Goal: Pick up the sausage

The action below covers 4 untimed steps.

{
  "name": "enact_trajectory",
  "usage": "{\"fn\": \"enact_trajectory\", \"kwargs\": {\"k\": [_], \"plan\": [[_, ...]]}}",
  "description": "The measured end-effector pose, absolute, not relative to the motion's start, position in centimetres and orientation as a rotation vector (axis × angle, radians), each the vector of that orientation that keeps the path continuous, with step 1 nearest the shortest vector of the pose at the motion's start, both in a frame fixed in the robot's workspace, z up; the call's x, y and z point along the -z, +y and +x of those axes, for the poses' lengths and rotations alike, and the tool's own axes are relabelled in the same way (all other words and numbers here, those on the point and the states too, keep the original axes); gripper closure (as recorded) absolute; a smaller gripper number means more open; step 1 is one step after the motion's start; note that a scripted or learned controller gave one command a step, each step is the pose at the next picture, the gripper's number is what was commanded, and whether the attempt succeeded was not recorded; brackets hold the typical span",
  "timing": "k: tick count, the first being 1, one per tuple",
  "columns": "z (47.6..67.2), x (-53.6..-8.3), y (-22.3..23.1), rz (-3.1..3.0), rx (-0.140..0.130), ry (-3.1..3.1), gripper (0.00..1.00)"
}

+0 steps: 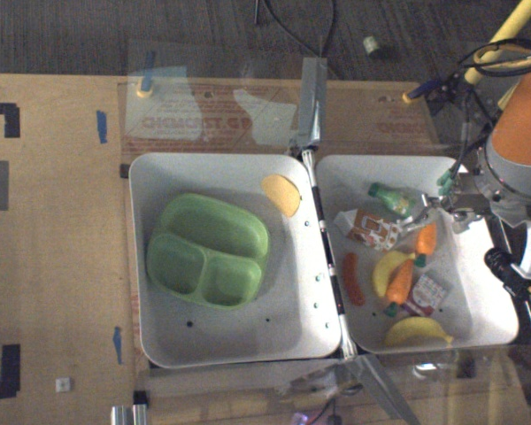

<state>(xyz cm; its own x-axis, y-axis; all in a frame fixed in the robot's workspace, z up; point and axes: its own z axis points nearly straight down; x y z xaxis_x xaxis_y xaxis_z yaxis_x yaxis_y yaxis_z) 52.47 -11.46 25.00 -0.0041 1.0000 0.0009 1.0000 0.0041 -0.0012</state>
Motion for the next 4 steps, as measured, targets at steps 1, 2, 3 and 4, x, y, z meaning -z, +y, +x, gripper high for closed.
{"fn": "enact_trajectory", "kwargs": {"k": [1, 2, 3, 4], "plan": [[53.8, -9.4, -10.1, -1.942, 0.003, -2.472, 0.00], [53.7, -10.3, -10.5, -1.954, 0.005, -2.465, 1.00], [56.8, -24.0, -4.5, -2.281, 0.001, -2.163, 1.00], [59.6, -18.4, -1.2, -2.731, -0.003, -1.554, 1.00]]}}
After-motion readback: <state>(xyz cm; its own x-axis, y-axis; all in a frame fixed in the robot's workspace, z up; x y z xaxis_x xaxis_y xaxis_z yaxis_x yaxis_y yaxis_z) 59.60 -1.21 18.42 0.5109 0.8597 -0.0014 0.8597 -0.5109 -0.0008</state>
